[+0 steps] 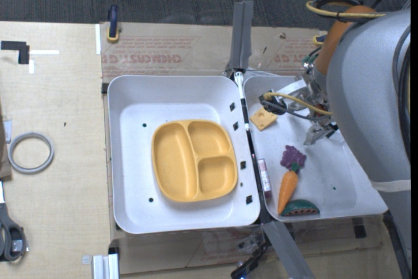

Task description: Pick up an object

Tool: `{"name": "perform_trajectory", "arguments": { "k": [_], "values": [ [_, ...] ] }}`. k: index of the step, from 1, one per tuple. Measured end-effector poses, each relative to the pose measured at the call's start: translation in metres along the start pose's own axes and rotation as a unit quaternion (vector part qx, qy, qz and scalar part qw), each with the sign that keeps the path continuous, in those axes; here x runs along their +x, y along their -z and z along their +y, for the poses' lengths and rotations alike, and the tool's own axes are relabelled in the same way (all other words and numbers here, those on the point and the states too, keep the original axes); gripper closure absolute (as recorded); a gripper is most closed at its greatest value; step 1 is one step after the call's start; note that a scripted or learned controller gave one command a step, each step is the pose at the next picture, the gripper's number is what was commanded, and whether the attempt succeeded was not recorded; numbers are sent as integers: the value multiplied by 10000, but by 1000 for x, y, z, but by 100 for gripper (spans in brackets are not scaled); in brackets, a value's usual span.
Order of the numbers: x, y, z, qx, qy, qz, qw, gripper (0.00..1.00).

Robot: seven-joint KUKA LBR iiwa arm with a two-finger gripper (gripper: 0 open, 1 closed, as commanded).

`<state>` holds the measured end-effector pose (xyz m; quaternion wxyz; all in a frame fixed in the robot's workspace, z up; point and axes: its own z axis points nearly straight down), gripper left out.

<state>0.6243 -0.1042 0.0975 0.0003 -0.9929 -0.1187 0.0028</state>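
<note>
mirrored, unreadable red print crosses the cardboard (170,49) behind both bins.

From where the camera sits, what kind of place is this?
Probably a robotics lab bench: a grey robot arm reaches over two white bins, one holding a yellow divided plate, the other a toy carrot.

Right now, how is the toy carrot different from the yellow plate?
The toy carrot is orange with a purple top; the yellow plate is one plain yellow. The carrot is long and thin, while the plate is wide, rounded and split into three compartments. The carrot is much smaller than the plate. The carrot lies in the right bin, near other small things; the plate sits alone in the left bin. Both rest flat inside a white bin.
</note>
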Motion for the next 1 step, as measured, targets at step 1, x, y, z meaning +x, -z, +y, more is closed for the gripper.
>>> {"name": "perform_trajectory", "arguments": {
  "k": [1],
  "values": [
    [2,37,1,-9,573,12,9984,0]
  ]
}}
